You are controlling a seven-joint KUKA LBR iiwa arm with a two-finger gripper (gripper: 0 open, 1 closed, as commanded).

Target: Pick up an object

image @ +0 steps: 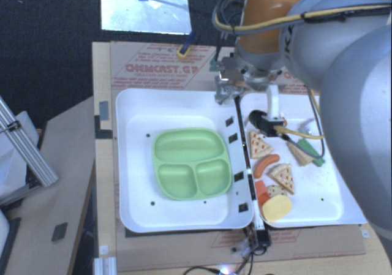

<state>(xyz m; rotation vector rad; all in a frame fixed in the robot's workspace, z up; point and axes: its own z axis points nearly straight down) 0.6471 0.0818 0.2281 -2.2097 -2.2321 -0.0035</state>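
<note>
Gripper [226,91] over the divider at the bins' top edge, upper centre.
Its grip cannot be told. Toy pizza slice [259,144] and sausage [266,165] lie in the right bin [320,195], centre right; green divided plate [188,163] in the left bin [131,145].

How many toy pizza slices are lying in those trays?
2, both in the right bin: one pizza slice just above the sausage, the other just below it. The arm hides part of that bin, so more may be hidden.
</note>
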